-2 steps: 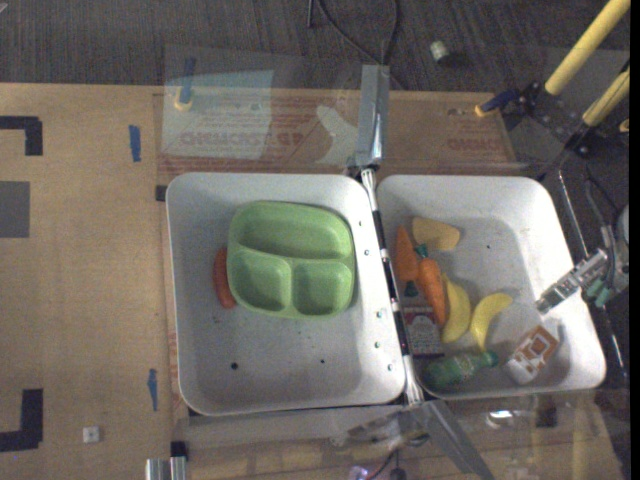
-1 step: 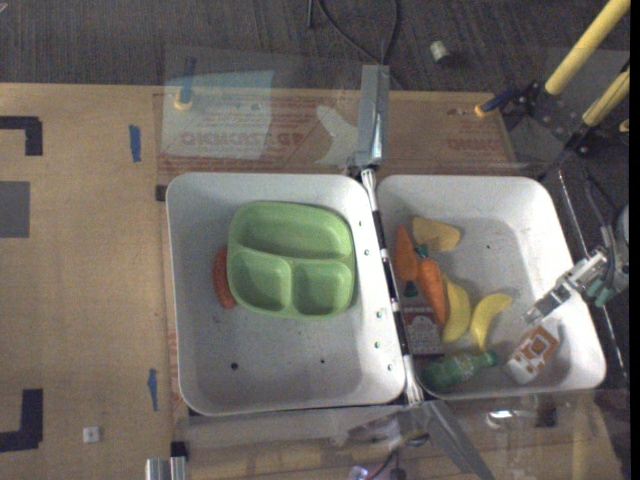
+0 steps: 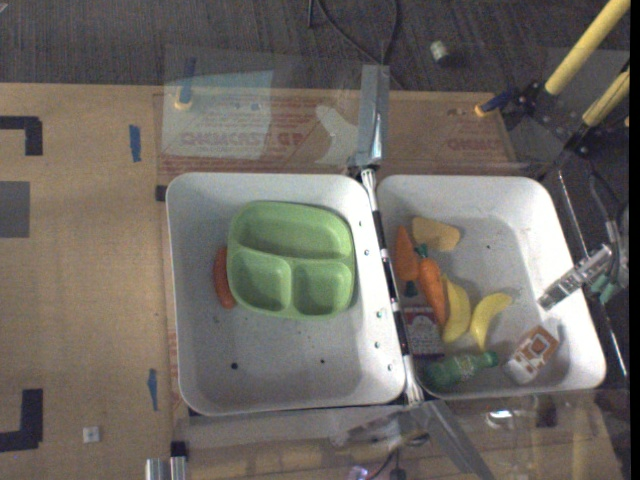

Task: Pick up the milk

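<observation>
The milk looks like the small red and white carton lying in the right bin, against its left wall near the front. A green bottle lies just in front of it, and a carrot and a banana lie beside it. A slim metallic part of my gripper reaches in over the right bin's right rim, well to the right of the carton and touching none of the objects.
The right bin also holds a second banana, a pale yellow wedge and a white box with an orange print at the front right. In the left bin are a green divided plate and an orange item.
</observation>
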Robot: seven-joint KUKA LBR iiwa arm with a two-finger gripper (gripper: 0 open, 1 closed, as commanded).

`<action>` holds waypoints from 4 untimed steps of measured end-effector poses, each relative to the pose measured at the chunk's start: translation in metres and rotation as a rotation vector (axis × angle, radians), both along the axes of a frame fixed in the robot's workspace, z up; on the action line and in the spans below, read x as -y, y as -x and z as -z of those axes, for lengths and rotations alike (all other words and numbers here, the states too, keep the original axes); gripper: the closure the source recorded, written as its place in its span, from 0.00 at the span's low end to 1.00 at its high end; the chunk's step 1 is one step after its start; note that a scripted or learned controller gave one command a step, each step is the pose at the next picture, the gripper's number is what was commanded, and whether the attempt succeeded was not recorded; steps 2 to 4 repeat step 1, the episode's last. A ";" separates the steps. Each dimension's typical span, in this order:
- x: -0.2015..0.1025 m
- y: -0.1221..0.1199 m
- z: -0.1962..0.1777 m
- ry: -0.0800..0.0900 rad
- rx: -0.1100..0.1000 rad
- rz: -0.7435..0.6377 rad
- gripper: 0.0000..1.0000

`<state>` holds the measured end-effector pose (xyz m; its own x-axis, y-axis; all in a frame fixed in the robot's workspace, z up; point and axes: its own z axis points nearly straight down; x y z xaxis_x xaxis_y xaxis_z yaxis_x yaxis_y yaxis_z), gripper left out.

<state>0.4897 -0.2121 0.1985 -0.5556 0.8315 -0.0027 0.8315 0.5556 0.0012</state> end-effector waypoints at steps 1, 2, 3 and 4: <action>0.000 0.000 0.000 0.000 0.000 0.000 0.00; 0.000 0.000 0.000 0.000 0.000 0.000 0.00; 0.000 0.000 0.000 0.000 0.000 0.000 0.00; 0.000 0.000 0.000 0.000 0.000 0.000 0.00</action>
